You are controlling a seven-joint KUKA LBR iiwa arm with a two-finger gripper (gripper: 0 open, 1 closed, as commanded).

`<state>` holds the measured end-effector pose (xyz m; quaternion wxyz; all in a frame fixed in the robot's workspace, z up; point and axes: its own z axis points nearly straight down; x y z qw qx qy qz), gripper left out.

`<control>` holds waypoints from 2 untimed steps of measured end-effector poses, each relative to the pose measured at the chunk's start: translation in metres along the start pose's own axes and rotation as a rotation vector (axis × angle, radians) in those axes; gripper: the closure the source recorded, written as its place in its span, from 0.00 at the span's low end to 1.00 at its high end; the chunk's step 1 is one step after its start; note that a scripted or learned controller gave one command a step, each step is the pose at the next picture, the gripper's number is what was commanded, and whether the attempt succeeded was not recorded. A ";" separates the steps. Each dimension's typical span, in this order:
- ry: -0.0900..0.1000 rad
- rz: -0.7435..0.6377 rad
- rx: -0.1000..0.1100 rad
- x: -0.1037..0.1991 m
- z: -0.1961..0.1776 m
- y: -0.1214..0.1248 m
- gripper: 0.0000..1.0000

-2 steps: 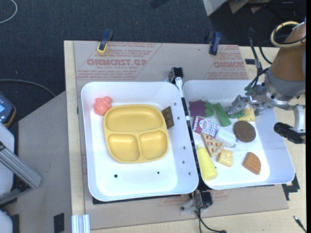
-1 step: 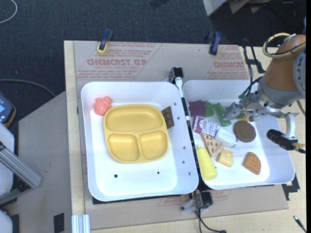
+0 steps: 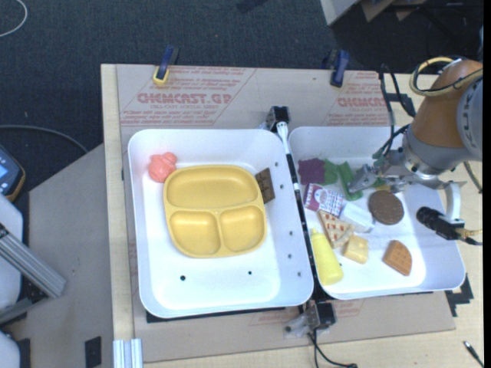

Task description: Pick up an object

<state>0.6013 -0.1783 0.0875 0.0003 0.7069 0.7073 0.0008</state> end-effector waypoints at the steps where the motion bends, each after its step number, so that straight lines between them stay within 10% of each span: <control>1: -0.002 0.000 -0.006 0.000 -0.012 0.001 1.00; 2: -0.003 -0.001 -0.007 0.008 -0.071 0.001 1.00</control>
